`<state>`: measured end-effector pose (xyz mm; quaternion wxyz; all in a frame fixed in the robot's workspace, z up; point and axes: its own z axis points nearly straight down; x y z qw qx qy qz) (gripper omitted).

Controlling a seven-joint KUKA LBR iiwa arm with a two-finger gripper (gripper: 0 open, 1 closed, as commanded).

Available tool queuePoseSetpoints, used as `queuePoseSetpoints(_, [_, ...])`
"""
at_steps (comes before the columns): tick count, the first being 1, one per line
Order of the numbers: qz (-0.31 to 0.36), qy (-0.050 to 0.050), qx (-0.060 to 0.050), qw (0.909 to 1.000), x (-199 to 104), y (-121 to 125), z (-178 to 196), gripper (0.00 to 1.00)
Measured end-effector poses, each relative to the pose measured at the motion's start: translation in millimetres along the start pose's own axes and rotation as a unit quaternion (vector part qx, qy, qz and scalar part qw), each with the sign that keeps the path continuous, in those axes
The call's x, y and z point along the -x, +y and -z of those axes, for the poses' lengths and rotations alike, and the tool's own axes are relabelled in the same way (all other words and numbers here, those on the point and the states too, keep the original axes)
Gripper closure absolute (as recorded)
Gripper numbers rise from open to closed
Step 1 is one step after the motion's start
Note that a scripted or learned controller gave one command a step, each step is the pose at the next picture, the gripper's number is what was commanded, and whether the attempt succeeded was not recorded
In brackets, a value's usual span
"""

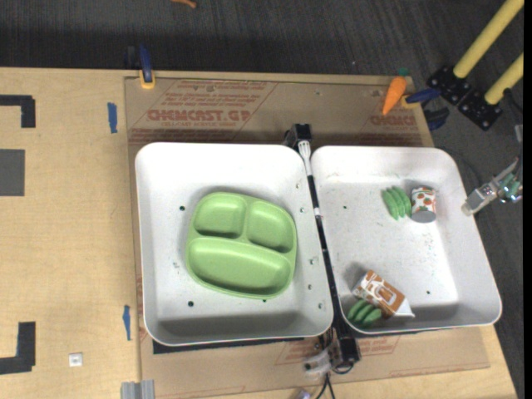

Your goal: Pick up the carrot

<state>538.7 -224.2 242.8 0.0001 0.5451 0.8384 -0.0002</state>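
The gripper [497, 191] is seen at the right edge, just outside the right bin's [449, 160] rim; whether it is parted or closed cannot be told, and nothing is seen held by it. The carrot [393, 96] is found on the cardboard sheet [208, 106] beyond the right bin's far edge, well apart from the gripper. A green divided plate [243, 243] is held in the left bin [158, 223].

A carrot [394, 95] lies on the bench [75, 248] beyond the right bin's [465, 248] far edge. A green plate [243, 244] sits in the left bin [158, 223].
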Motion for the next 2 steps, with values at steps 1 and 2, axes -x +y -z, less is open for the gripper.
queuePoseSetpoints(1, [0.0,-0.002,0.002,1.0,0.4,1.4,10.9,1.0])
queuePoseSetpoints(2, [0.001,-0.004,0.004,1.0,0.9,2.4,21.4,1.0])
